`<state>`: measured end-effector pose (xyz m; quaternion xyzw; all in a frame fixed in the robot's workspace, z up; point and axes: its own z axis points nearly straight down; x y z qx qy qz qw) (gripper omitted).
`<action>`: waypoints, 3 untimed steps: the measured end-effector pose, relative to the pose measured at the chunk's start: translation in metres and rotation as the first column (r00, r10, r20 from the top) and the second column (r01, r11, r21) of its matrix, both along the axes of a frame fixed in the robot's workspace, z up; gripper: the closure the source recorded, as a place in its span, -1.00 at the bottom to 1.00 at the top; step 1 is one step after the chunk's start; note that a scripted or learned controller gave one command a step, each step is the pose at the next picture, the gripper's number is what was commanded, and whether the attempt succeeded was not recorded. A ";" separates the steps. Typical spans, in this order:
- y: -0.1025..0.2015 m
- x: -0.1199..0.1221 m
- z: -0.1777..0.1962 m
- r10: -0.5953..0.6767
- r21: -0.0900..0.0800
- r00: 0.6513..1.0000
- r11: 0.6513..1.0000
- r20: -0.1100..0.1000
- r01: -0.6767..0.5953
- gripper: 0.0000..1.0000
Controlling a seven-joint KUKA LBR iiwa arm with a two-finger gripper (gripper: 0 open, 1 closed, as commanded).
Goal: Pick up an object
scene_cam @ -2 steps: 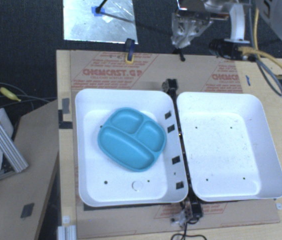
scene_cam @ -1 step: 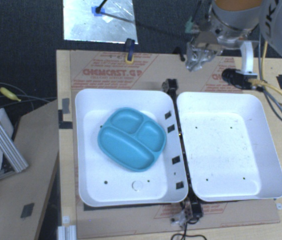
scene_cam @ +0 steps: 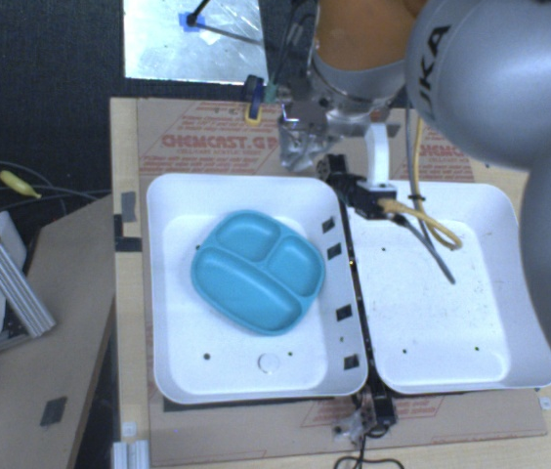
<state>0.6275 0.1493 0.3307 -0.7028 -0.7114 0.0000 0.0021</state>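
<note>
The grey arm (with its orange band up near the top edge) fills the upper right, and its gripper hangs over the cardboard just beyond the far rim of the left bin. Whether the jaws are released or clenched cannot be told, since the fingers are lost in clutter; nothing shows between them. The right bin lies below and to the right of the jaws, touching the left bin along a dark seam. The blue divided plate lies flat in the left bin, well below the jaws, apart from them. Yellow cables trail across the right bin's far corner.
</note>
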 end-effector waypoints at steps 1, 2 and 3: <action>0.023 -0.064 0.062 -0.003 0.002 1.000 1.000 0.009 0.003 1.00; 0.090 -0.108 0.066 0.000 0.000 1.000 1.000 0.003 0.000 1.00; 0.085 -0.142 0.049 -0.007 -0.003 1.000 1.000 0.001 0.007 1.00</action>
